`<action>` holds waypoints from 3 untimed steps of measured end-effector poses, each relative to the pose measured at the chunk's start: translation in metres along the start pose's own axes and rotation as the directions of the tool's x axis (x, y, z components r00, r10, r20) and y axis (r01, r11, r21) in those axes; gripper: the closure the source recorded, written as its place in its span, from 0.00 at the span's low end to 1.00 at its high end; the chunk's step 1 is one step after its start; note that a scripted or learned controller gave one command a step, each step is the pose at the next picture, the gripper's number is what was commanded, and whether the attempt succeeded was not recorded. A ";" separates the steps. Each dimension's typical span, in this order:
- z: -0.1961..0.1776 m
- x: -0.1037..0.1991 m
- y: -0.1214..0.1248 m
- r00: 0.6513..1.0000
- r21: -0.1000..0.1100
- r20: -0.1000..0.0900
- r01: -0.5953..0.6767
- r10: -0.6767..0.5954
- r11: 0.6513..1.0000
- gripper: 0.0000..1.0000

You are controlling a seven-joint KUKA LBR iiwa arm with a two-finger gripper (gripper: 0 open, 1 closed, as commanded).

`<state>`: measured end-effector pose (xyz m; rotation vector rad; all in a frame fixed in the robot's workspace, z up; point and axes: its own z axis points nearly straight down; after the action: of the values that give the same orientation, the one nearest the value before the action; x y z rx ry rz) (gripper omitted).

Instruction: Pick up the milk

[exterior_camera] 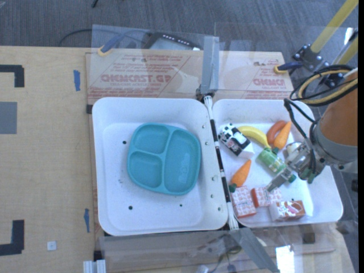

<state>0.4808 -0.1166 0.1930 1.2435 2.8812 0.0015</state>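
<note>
The milk (234, 139) is a small carton with black and white cow patches. It lies tilted in the right bin (330, 206), near that bin's upper left corner and against a banana (255, 135). My gripper (278, 182) hangs low over the middle of the right bin, below and to the right of the milk and well apart from it. Its tip is just above a red and white box (265, 197) and beside a green bottle (271, 160). Nothing is seen held in it.
The right bin also holds an orange pepper (278, 133), a small carrot (242, 173) and two more red and white cartons (244, 202) (288, 210). The left bin (108, 169) bears a teal divided plate (165, 158). Yellow and black cables (318, 87) loop above the wrist.
</note>
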 end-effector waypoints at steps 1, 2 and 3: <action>0.008 0.022 0.032 0.992 0.001 -0.003 0.123 -0.123 0.992 0.00; 0.020 -0.025 -0.025 0.991 0.001 -0.002 0.132 -0.132 0.991 0.00; 0.068 -0.109 0.020 0.995 -0.001 0.002 0.095 -0.095 0.995 0.00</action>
<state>0.5698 -0.1824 0.1256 1.1039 2.9349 0.0010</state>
